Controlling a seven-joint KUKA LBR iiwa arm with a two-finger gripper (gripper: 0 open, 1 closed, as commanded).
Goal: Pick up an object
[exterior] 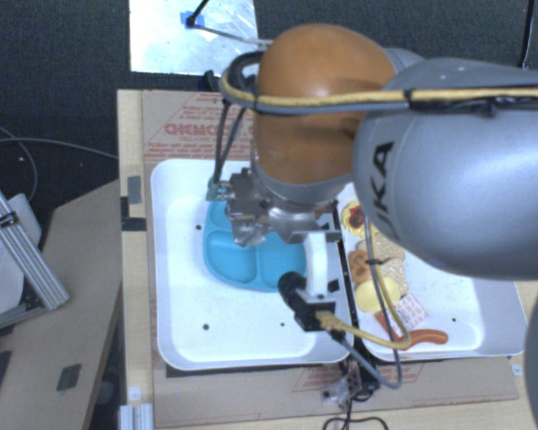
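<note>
The arm [412, 150] is nearest the camera, a grey bulk with an orange band, reaching in from 3 o'clock and covering much of both bins. There are two white bins: the left bin [184, 321] and the right bin [471, 325], side by side, touching along their inner walls.

In the left bin lies one blue dish [242, 262], a flat, rounded piece of light blue plastic with shallow hollows. Its upper part is hidden under the wrist, so its full outline and long axis cannot be told; the visible part bulges toward 6 o'clock. It sits in the bin's middle, toward 12 o'clock.

The gripper [251, 227] hangs right above the dish's upper part. Whether its fingers are spread or closed, and whether they grasp anything, cannot be told.

The right bin holds several small things at its 9 o'clock side: one orange sausage-shaped piece [421, 337] lying along 3–9 o'clock near the front wall, one yellow piece [381, 289], and one red-patterned packet [411, 308]. Others are too hidden to count.
</note>
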